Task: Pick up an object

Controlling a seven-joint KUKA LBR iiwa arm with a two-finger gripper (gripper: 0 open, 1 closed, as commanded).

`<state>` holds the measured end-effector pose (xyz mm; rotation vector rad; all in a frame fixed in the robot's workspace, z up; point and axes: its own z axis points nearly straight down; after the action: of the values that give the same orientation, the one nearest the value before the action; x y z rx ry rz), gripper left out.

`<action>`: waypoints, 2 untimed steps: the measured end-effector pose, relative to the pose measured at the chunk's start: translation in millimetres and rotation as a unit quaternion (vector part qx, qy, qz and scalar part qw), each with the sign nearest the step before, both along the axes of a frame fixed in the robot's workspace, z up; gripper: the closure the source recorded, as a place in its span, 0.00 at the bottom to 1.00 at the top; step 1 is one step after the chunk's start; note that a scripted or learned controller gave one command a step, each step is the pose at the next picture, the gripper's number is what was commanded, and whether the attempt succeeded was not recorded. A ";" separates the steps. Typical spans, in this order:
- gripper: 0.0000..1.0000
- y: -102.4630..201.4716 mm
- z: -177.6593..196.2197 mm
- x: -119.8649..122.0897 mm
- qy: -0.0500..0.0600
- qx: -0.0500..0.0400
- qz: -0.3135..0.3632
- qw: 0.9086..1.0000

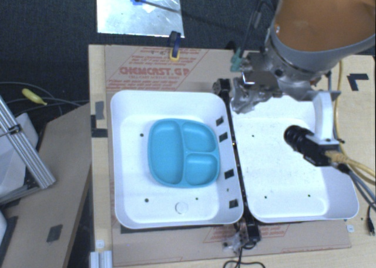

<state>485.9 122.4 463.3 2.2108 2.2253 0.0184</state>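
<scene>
While claw (245,103) grip state cannot be told, reach left and down toward blue divided plate (183,153), pinching its rim.

Single fixed cam above the worktop (147,64), looking down at a slant on both white bins (126,114). Mid-range framing. Arm (320,11) enters from frame right, close under the lens.
</scene>
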 end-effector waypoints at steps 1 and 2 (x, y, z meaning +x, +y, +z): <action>1.00 -16.0 -23.4 0.9 0.005 -0.002 -0.004 1.000; 1.00 1.0 -89.4 28.9 0.007 -0.003 -0.003 1.000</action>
<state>514.8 123.3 373.9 2.2211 2.2231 -0.0032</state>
